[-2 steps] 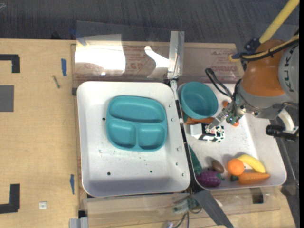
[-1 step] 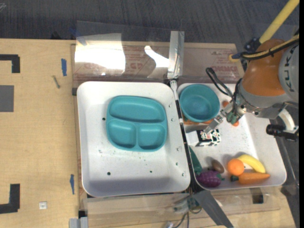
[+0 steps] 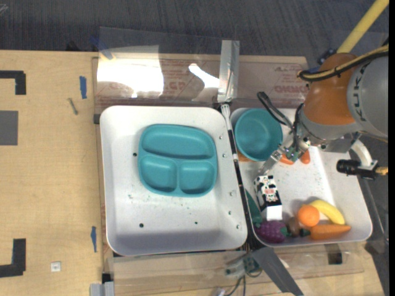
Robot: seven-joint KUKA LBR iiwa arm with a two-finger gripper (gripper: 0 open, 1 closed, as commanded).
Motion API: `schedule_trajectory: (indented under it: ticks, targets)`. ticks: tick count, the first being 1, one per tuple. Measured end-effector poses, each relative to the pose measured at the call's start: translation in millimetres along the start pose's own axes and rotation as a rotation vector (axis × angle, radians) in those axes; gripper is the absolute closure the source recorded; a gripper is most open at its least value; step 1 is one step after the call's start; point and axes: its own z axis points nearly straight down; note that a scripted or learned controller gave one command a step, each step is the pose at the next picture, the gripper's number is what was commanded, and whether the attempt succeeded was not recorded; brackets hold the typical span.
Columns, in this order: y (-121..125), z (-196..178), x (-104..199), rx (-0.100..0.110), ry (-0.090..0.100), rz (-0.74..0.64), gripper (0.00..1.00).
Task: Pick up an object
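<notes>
The right bin (image 3: 311, 176) holds a teal bowl (image 3: 256, 134) at its far left corner. A black-and-white cow-patterned piece (image 3: 267, 190) lies mid-left, with a small white block (image 3: 274, 213) just below it. Along the near edge sit purple grapes (image 3: 271, 230), an orange (image 3: 308, 215), a yellow banana (image 3: 328, 210) and a carrot (image 3: 329, 230). My gripper (image 3: 289, 156) hangs low over the bin floor, right beside the bowl's near-right rim and above the cow-patterned piece. I see nothing held in it.
A teal divided plate (image 3: 178, 159) lies in the left bin (image 3: 117, 165). The grey arm with its orange band (image 3: 330, 100) comes in over the right bin's far right corner. A clear plastic sheet (image 3: 160, 73) stands behind the bins.
</notes>
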Motion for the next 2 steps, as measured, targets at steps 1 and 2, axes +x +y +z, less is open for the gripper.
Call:
schedule_trajectory:
  ticks: [1,2]
  targets:
    - [2.1,7.9,6.3,0.002,0.006,0.098,0.00]
    - [-0.9,-3.8,1.5,0.003,-0.005,0.102,1.00]
